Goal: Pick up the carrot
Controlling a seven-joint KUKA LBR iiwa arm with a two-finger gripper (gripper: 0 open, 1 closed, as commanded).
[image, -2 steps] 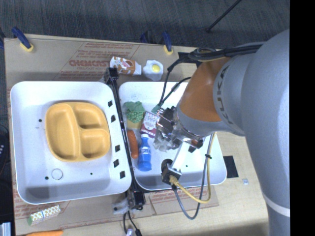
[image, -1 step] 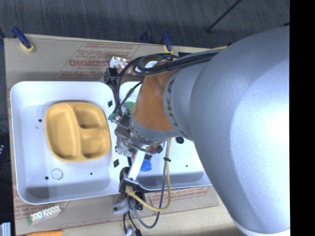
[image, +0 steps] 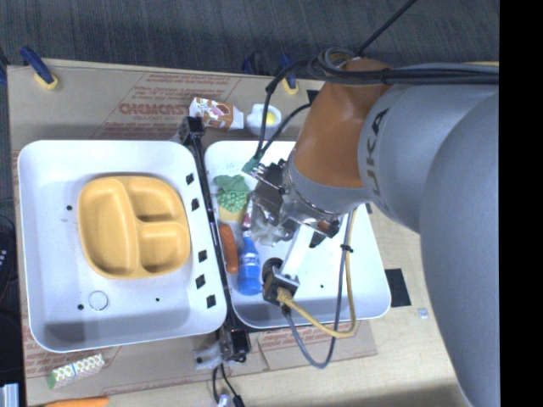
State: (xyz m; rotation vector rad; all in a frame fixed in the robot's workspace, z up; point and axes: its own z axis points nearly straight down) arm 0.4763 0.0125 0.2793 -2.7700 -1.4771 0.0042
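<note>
Looming over the right half of the view, our grey arm (image: 441, 185) with its orange band (image: 339, 138) hangs above the right bin (image: 373, 291), nearest the camera of all. Its gripper (image: 263, 214) sits low over that bin's left side, and we cannot tell how the jaws stand, since the wrist hardware covers them.

We find the carrot (image: 229, 246) lying lengthwise against the right bin's left wall, at about 8 o'clock from the gripper and just beside it. A blue bottle (image: 249, 270) lies right next to it at 5 o'clock from the carrot, and a green toy (image: 231, 193) rests at 12 o'clock from it. In the left bin (image: 42, 227) sits 1 yellow tray (image: 134, 225), well apart from our work.

We judge the approach is under way. To do it well, we should shift toward 8 o'clock, turn the jaws across the carrot's short width, and descend so neither the wall nor the bottle gets caught.
</note>
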